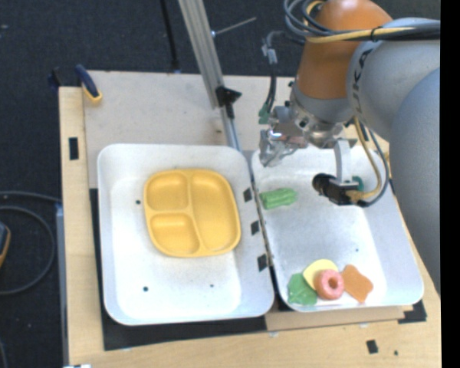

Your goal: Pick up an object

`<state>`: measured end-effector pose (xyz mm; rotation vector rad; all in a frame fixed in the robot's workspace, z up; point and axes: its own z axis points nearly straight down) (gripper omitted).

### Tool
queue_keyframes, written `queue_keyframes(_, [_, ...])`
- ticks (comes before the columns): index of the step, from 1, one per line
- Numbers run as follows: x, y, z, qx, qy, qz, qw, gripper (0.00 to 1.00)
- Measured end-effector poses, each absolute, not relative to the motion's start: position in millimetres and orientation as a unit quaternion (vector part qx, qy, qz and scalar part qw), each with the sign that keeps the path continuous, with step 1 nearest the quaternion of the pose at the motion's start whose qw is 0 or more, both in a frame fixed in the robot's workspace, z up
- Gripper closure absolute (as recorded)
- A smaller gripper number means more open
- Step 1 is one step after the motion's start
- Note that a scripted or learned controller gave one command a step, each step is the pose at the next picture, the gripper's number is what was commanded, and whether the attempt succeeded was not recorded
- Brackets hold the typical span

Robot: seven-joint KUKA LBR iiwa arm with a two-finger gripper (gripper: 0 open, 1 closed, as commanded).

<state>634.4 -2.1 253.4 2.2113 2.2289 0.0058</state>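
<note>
My gripper (271, 153) hangs over the far left corner of the right bin (383, 236), under the orange wrist band. A small green cylinder (278, 198) lies on the bin floor just in front of the gripper, a little apart from it. In the bin's near left corner a green piece (300, 290), a yellow piece (319, 269), a pink ring (330, 285) and an orange piece (358, 284) sit huddled together. I see nothing hanging from the gripper.
The left bin (123, 282) holds a yellow divided plate (192, 211). A slanted metal pole (203, 52) rises behind the bins, close to the gripper's left. A black cable fitting (333, 188) from the arm dangles over the right bin's middle.
</note>
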Motion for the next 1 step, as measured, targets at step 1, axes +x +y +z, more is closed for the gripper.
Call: queue_keyframes(1, [653.2, 45.2, 258.6, 0.705, 0.71, 0.0017, 0.001, 1.0])
